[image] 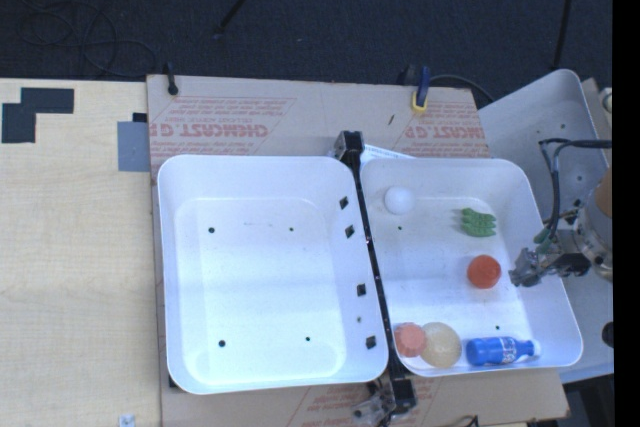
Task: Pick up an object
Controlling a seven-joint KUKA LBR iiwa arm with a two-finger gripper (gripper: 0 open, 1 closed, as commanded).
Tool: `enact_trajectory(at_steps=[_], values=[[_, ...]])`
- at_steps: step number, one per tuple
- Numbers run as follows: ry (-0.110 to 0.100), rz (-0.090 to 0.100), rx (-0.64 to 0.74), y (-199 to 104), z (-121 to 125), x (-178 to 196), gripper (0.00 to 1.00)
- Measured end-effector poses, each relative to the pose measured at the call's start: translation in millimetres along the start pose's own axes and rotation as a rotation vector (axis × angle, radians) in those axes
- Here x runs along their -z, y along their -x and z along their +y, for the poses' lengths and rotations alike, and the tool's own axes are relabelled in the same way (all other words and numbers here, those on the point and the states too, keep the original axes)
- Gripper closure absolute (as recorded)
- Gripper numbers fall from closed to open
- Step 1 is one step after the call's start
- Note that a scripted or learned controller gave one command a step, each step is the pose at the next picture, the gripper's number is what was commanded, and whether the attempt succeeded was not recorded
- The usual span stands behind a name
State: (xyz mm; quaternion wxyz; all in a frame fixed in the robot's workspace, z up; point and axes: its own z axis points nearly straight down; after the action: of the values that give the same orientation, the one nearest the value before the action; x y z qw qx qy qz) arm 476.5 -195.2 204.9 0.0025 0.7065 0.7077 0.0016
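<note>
"CHEMCUT G" upside down, twice, on the cardboard sheet (300, 120).

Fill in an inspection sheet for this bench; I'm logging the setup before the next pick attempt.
Surface: two white bins on cardboard; left bin with small dark marks on its floor, right bin holding the objects.
Job's things: white ball, green object, red ball, pink object touching a cream ball, blue bottle lying on its side.
Clutter: nothing seen.
Grippers: claw at the right bin's right rim, beside the red ball; nothing seen between its fingers.
Cables: dark cables near the arm; more on the floor.
Surroundings: yellow clamp on the cardboard's back edge; wooden table at left.
</note>
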Motion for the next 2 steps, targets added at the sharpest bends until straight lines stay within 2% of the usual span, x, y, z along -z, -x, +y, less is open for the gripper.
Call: enact_trajectory(at_steps=[1, 2], values=[[-0.010, 0.002, -0.003, 18.6, -1.8, -25.8, 1.00], [-0.004, 0.000, -0.002, 17.4, -0.6, -119.7, 1.00]])
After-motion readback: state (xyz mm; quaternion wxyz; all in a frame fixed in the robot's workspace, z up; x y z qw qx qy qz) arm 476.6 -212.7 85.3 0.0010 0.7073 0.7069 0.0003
